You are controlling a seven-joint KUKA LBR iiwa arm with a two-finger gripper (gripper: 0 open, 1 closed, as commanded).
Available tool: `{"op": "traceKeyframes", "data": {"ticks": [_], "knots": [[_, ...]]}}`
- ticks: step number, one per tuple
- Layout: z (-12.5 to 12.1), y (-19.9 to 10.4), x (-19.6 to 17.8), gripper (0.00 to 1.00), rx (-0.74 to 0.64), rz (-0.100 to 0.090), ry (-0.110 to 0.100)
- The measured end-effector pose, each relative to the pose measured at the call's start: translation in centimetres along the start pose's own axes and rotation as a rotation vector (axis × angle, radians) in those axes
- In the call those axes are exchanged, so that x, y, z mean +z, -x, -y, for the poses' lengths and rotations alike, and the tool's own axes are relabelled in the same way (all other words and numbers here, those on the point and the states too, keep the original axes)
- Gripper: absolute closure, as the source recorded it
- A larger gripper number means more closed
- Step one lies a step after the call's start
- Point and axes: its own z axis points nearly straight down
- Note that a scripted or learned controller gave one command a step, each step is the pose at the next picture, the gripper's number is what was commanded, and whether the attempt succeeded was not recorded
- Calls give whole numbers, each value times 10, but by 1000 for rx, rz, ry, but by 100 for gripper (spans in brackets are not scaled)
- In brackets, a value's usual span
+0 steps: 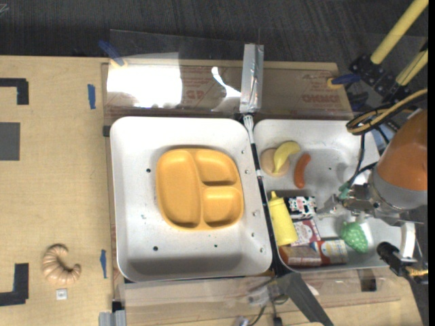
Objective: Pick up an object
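Hovering end effector (pixel 353 209) just above green object (pixel 355 236), right bin (pixel 326 138)

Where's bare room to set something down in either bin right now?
Left bin: bare white floor rings the yellow divided tray, widest along its left and near sides. Right bin: a bare patch at the far end, right of the banana. Crowded near the yellow box, packets and green object.

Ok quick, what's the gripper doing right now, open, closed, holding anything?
Gripper: over the right bin, just above a green object; open or shut cannot be told.
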Motion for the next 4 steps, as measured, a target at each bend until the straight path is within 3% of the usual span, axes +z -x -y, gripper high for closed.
{"op": "traceKeyframes", "data": {"ticks": [1,2,3,4], "knots": [[-8,-31,12,0,-241,-9,-2],[-111,-66,25,0,-71,-10,-12],[-113,-65,12,100,-72,-7,-8],[-101,-71,21,100,-143,-7,-3]]}}
